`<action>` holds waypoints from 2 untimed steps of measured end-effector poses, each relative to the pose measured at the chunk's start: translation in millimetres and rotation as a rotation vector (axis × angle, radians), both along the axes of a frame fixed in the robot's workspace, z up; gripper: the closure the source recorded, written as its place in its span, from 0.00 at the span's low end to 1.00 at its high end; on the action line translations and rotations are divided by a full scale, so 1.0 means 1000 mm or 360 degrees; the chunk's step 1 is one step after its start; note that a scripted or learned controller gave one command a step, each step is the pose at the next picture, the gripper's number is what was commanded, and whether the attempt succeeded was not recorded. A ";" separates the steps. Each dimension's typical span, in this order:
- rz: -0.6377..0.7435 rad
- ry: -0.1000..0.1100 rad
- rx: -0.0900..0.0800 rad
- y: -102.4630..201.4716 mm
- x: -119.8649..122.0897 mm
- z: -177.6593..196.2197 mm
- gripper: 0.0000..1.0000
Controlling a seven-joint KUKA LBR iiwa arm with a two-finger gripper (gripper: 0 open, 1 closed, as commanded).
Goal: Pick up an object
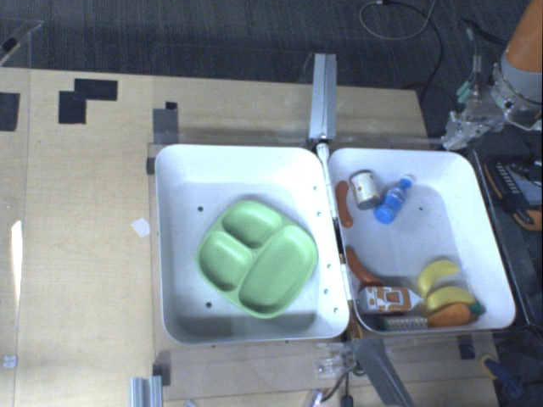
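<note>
Bins sit side by side, the left bin (170,227) holding a green divided plate (259,256). Right of it, the right bin (484,219) holds two bananas (443,285), a small carton (389,299), a blue bottle (391,200) and a can (365,188). Beyond that bin's far right corner hovers the gripper (461,132); its state I cannot tell.
</note>
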State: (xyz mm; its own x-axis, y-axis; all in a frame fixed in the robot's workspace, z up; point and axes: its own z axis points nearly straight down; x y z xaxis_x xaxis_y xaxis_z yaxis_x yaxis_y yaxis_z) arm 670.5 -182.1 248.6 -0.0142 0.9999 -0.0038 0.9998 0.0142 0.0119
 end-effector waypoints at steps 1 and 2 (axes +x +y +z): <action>-0.0162 0.0005 0.0004 0.041 -0.001 0.128 1.00; -0.0117 0.0010 0.0003 -0.015 -0.010 0.098 1.00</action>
